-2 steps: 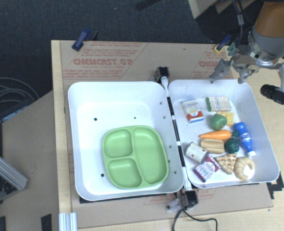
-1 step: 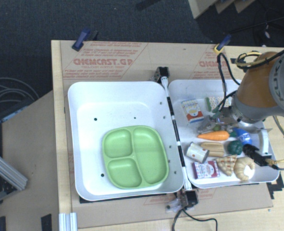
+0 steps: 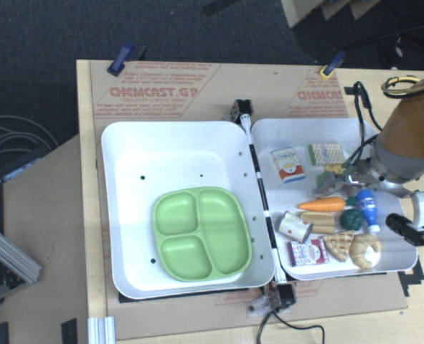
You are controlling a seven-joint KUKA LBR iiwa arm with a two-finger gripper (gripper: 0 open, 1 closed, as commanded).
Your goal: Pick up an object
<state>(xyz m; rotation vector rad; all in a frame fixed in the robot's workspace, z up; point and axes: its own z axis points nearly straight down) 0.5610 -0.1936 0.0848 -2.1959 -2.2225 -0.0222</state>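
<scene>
Toys crowd the right bin [image 3: 269,138], and any of them would serve as the object to pick up; all lie near the arm [image 3: 405,138], which reaches in over that bin's far right side. They look like small, light, hard plastic play food, stiff enough to take a pinch without harm, though smooth and probably slippery. The toy carrot [image 3: 322,206], lying across the middle of the pile, seems the best candidate: long and narrow, so closing across its middle should work. It touches neighbours on both sides, which could spoil the grip. The small milk carton [image 3: 288,165] stands more apart from the rest and has flat sides, an easier hold.

Counting what can be told apart: one carrot, one carton, one pale patterned packet [image 3: 326,153], one blue bottle [image 3: 366,208], one white cup [image 3: 294,227], one red-and-white box [image 3: 306,252], and two bread-coloured pieces [image 3: 355,248] at the near right. A dark green piece beside the bottle is too small to name.

The gripper sits low among the toys by the bottle, but its state I cannot tell.

Two white bins stand side by side. The left bin [image 3: 125,192] holds one green divided plate [image 3: 201,233] with three compartments.
</scene>
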